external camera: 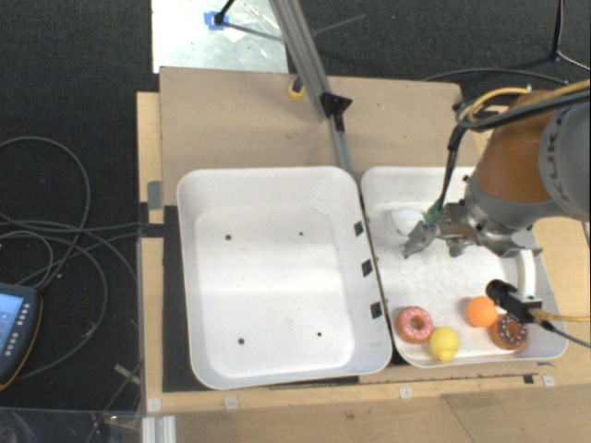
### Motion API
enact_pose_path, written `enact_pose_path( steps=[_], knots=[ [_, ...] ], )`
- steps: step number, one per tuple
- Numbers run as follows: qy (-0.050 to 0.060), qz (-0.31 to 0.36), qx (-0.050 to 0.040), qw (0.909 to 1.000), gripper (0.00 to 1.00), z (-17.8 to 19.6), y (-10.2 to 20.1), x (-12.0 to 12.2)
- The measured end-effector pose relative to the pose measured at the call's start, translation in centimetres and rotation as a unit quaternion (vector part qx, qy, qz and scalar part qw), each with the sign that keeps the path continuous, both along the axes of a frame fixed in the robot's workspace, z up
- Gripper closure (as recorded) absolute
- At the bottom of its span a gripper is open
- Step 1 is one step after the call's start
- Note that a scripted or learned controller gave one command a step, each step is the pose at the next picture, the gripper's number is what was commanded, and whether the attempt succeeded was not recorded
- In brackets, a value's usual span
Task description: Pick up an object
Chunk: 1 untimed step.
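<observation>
Camera view has the two-finger gripper [430,238] low in the right-hand shallow white bin [388,185], its fingers spread with nothing between them, just beside a small pale rounded object [406,219]. Along the near wall lie a pink-frosted doughnut [414,323], yellow lemon [444,342], orange ball [480,311] and chocolate doughnut [509,333]. They look light and toy-like, probably smooth and prone to rolling, so I'd pinch the lemon across its narrow middle.

Lab: bench [240,118], 2 bins [268,192], loose cables [55,238]

Pink doughnut [415,324], yellow lemon [444,342], orange ball [480,311], white bins [277,185]
</observation>
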<state>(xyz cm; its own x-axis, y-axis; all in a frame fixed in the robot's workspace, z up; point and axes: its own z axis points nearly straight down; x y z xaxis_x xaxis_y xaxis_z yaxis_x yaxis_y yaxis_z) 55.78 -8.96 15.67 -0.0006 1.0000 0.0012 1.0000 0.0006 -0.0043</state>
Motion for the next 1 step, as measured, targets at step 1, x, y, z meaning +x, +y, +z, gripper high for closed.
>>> enact_pose_path(
  steps=[1],
  knots=[
    [0.001, 0.000, 0.0002, 1.0000, 0.00, -6.29, 0.03, -0.32]
  ],
)
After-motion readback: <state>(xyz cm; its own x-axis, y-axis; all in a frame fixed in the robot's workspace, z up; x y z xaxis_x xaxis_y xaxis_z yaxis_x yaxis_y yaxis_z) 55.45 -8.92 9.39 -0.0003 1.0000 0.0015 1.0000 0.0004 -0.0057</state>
